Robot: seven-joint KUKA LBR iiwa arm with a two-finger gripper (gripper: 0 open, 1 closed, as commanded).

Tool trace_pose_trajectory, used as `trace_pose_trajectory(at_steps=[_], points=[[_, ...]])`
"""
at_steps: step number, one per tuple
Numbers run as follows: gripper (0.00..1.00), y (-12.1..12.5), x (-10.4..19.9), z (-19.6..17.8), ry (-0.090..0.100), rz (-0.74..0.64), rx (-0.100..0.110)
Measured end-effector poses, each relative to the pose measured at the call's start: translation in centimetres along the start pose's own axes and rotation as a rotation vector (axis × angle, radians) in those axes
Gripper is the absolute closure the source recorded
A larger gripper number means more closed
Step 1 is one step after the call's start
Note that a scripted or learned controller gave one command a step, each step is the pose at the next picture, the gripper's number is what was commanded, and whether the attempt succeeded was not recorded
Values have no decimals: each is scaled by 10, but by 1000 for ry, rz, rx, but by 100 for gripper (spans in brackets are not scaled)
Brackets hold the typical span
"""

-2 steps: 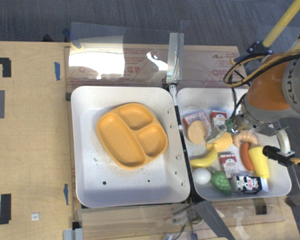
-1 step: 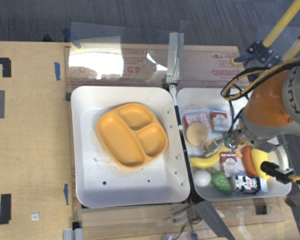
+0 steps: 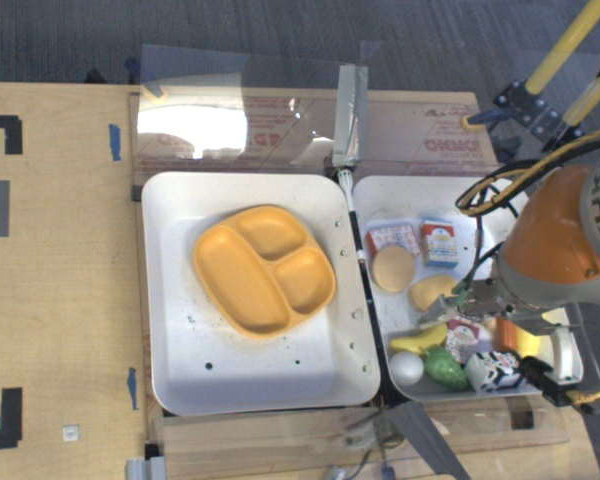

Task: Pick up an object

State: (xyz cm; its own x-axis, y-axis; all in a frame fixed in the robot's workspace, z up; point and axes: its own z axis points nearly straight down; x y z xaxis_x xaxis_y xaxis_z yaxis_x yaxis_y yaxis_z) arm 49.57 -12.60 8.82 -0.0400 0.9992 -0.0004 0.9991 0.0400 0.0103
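A yellow banana toy (image 3: 420, 341) lay in the right-hand bin (image 3: 400, 200), to the right of the orange plate (image 3: 265, 268) and slightly nearer the camera than it. It was crowded by a white ball (image 3: 407, 368) and a green piece (image 3: 443, 368). I judged it light, stiff and smooth, likely slippery, so best pinched across its narrow middle. My claw (image 3: 458, 308) hung just beyond it, farther from the plate; I could not tell whether it was spread or pressed together.
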Motion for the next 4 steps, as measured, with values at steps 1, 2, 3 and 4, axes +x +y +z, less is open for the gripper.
trace_pose_trajectory(at_steps=[1, 2, 3, 4], points=[[100, 2, -1, -11, -2, 2, -6], [100, 36, 92, -97, 3, 116, 7], [100, 33, 115, -147, 1, 11, 7], [0, 33, 115, -146, 0, 11, 10]])
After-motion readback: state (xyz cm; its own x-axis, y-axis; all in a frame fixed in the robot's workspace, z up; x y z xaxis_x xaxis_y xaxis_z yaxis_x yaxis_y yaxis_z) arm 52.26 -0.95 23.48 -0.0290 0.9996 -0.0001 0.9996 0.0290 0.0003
